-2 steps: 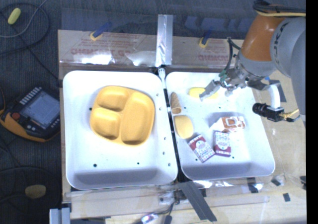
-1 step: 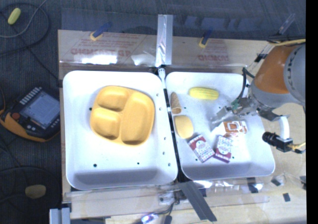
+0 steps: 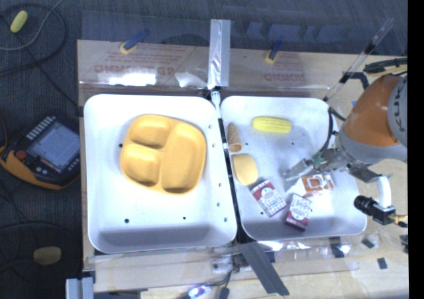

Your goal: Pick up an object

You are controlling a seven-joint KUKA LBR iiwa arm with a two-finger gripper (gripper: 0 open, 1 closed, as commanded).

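Note:
In the right bin (image 3: 311,109) lie a yellow corn cob (image 3: 271,124) at the back, a brown bread stick (image 3: 233,136) against the left wall, and a tan round piece (image 3: 246,169) just below it. A red packet (image 3: 267,197) and a dark red packet (image 3: 299,211) lie near the front. An orange-and-white packet (image 3: 317,183) sits at the right. My gripper (image 3: 296,170) hangs low over the bin's middle right, just up and left of the orange-and-white packet. I see nothing held in it.
The left bin (image 3: 99,225) holds a yellow three-compartment tray (image 3: 163,152). A metal divider (image 3: 219,59) stands at the back between the bins. The arm's orange band (image 3: 371,119) rises over the right bin's right rim. A pendant (image 3: 46,152) lies on the floor at left.

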